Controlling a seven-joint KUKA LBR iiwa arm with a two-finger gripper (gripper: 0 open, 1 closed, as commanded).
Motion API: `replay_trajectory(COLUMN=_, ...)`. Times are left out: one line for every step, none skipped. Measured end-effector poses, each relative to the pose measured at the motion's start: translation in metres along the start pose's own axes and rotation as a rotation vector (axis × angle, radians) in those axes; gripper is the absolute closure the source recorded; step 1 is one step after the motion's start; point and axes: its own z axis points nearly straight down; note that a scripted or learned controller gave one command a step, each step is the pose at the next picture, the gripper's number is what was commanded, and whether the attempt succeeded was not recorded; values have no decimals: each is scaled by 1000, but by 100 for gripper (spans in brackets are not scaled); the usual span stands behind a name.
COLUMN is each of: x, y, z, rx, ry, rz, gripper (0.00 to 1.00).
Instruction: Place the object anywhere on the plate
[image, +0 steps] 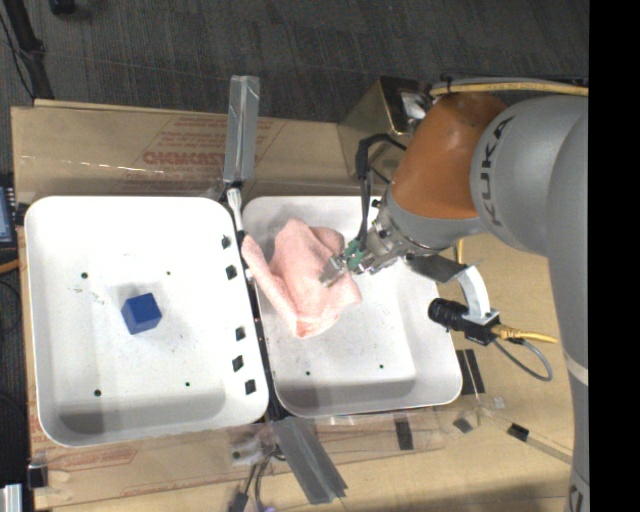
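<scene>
1. The pink cloth (302, 281) lies crumpled in the right bin (400, 375), toward that bin's left wall and upper half, one flap trailing up against the divider between the bins.
2. The gripper (340, 268) is down at the cloth's right edge, its tips on or in the folds there. Whether fabric is pinched between them cannot be told from this angle, so no grasp can be claimed.
3. Above the gripper the grey arm (520, 180) with its orange band fills the upper right, reaching in over the right bin's far corner.
4. A blue cube (142, 312) sits alone in the left bin (60, 400), well apart from the cloth and the gripper.
5. No plate can be picked out in either bin, so the goal spot is unclear.
6. Judged step: the pick itself, at or just before closing on the cloth.
7. The next move seems to call for a firm pinch on a fold, then a straight lift high enough that the hanging fabric clears the bin wall. Limp cloth may slip or drag.
</scene>
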Motion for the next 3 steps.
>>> replay_trajectory(x=0, y=1, z=-8, rx=0, ry=0, rz=-5, gripper=100)
replay_trajectory(x=50, y=26, z=-14, rx=2, ry=0, rz=-412, gripper=100)
replay_trajectory(x=103, y=48, z=-6, rx=1, ry=0, rz=-815, gripper=100)
